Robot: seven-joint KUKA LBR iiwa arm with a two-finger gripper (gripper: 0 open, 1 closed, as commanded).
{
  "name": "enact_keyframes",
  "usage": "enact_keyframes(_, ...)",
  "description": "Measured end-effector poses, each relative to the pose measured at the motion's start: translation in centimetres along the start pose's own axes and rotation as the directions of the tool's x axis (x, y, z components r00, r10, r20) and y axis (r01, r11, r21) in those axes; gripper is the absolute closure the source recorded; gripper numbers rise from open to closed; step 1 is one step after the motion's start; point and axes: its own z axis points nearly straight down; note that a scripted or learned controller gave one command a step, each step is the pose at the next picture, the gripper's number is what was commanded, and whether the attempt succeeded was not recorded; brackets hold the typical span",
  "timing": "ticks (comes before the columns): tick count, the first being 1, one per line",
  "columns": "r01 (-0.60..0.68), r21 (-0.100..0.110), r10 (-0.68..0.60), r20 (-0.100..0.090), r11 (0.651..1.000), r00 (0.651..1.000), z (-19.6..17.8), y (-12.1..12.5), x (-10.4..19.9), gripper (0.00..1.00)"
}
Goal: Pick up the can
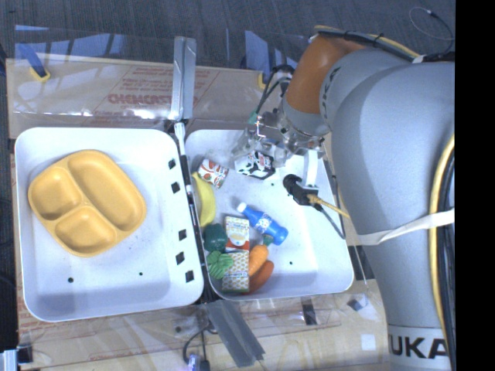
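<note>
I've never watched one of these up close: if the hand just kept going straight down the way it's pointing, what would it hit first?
Probably the black-and-white patterned item just under the hand, near the far wall of the right bin. The can lies off to one side. Depth is hard to judge from this angle.

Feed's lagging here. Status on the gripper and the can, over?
Gripper low over right bin, far end. Can lies on its side at the bin's left wall, apart from the gripper. Banana right beside the can.
</note>
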Motion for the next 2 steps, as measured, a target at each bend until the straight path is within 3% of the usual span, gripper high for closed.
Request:
enact_keyframes(1,0.028,-0.009,-0.028,-0.001,1.0,1.0,1.3,-3.1,-0.4,0.0)
enact_keyframes(2,-0.028,0.001,0.028,-0.012,1.0,1.0,1.3,1.5,-5.1,0.0)
